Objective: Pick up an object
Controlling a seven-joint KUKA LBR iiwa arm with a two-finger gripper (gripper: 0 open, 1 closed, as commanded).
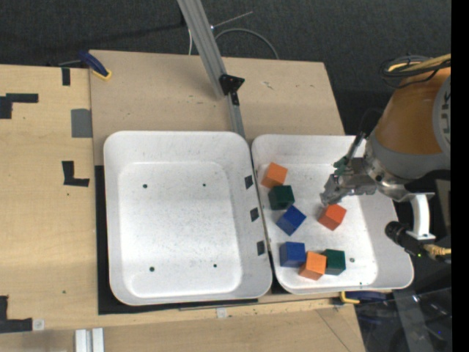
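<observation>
— Red-orange is the colour I am going for: the red-orange cube is lying in the right bin, toward its right half, apart from the other blocks.

— And where is your pincer sitting?

— It is hanging just above and to the left of that cube, nearly touching its upper corner as I am seeing it. Whether it is open or closed I am not able to tell; the tip is a dark blur from this angle. Nothing is showing between its tips, so I am not claiming to be holding anything.

— So what is making this step go well?

— I am judging that I am not yet centred. I am thinking of sliding a little toward the cube's middle before descending, so that the tips are straddling it rather than landing on its top edge and knocking it away. The cube is sitting turned relative to the bin walls, so I am also thinking of rotating my wrist to meet two flat faces, not corners.

— Anything nearby getting in your way?

— Not much. The blue cube and the dark green cube are lying to its left, well clear, and the green block with the orange block are sitting nearer the front rim. The left bin is playing no part.
</observation>
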